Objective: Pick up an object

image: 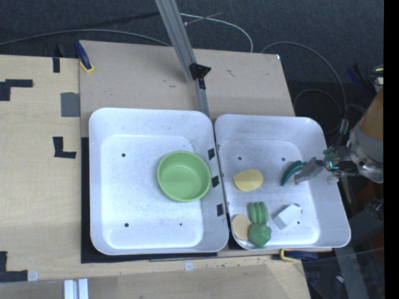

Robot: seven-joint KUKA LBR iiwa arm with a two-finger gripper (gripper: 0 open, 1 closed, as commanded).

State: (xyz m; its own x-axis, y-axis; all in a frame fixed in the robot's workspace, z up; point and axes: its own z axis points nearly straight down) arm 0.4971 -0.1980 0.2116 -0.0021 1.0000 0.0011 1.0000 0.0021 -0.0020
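Observation:
My gripper [310, 169] reaches in over the right rim of the right bin [268, 127], low above the bin floor. A dark green curved piece [289, 172] lies right at its tip, touching or nearly touching it. In the same bin lie a yellow oval piece [248, 180], a green ridged piece [257, 211], a green ball [260, 233], a cream disc [239, 223] and a small white block [287, 216]. A light green bowl [183, 175] sits in the left bin [118, 129].
A grey pole [177, 30] slants down from the top to the bins' shared back edge. Cables [293, 48] run over the dark floor behind the bench. The arm's body [371, 139] stands at the right edge.

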